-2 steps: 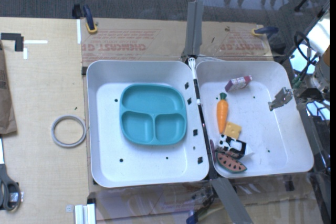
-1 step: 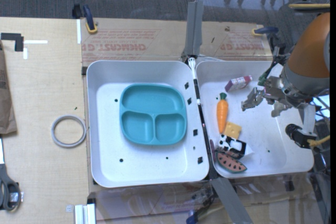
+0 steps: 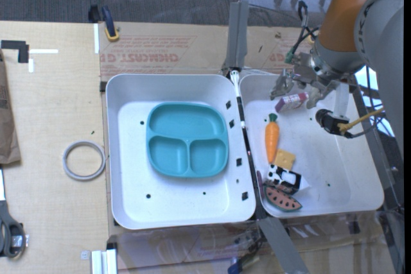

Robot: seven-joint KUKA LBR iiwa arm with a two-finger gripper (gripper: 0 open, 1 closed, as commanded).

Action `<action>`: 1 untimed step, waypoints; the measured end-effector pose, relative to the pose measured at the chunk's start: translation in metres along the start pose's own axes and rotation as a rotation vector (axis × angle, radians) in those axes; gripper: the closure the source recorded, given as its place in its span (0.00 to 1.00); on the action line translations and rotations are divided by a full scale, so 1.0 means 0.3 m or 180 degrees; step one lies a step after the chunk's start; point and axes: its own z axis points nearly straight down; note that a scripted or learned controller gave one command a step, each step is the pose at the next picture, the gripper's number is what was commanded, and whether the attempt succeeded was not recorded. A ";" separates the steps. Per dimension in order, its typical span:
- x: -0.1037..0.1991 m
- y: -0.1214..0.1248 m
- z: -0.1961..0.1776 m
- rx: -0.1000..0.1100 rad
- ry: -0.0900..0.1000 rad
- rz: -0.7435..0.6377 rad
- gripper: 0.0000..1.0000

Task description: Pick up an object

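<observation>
My gripper [image 3: 297,94] hangs over the back left part of the right bin [image 3: 347,183], with a small pink and white object [image 3: 291,101] between its fingers [image 3: 314,97]. The gripper looks shut on it. Below it on the bin floor lie an orange carrot [image 3: 272,140], a yellow cracker-like piece [image 3: 285,159], a black and white toy [image 3: 284,178] and a watermelon slice [image 3: 282,201] near the front left corner.
The left bin [image 3: 125,202] holds a teal divided plate [image 3: 188,140]. On the bench to the left lie a grey tape ring [image 3: 84,160] and scissors [image 3: 9,237]. A black cable end [image 3: 329,121] dangles over the right bin beside the arm.
</observation>
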 end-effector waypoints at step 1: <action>0.071 -0.293 0.001 0.0004 0.0001 -0.0160 0.00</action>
